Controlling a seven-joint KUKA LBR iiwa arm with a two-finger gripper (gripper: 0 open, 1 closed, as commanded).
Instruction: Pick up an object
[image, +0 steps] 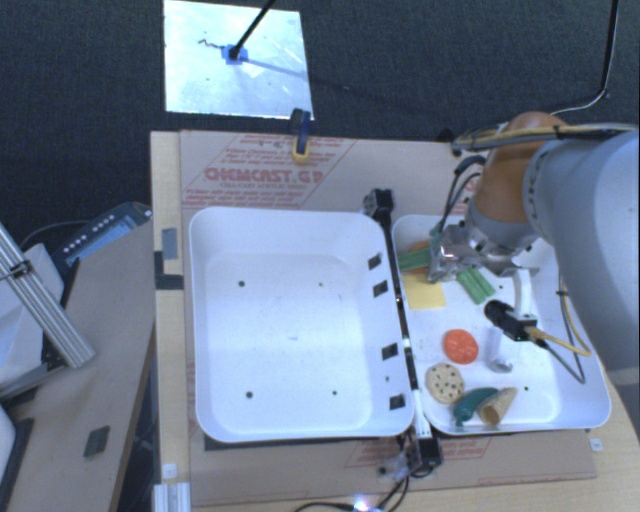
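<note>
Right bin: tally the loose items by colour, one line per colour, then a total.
Green: 2, a stick and a flat piece by the gripper
Yellow: 1, a flat square
Orange-red: 1, a round piece
Tan: 1, a speckled cookie
Teal and tan: 1, a cone-shaped toy
Total: 6

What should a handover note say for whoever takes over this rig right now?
Pincer: low in the right bin, at its far-left part beside the green pieces and yellow square; grip state unclear.
Objects: orange disc, cookie, teal piece with cone, all in the right bin.
Done: nothing seen lifted.
Left: grasp one object and raise it.
</note>
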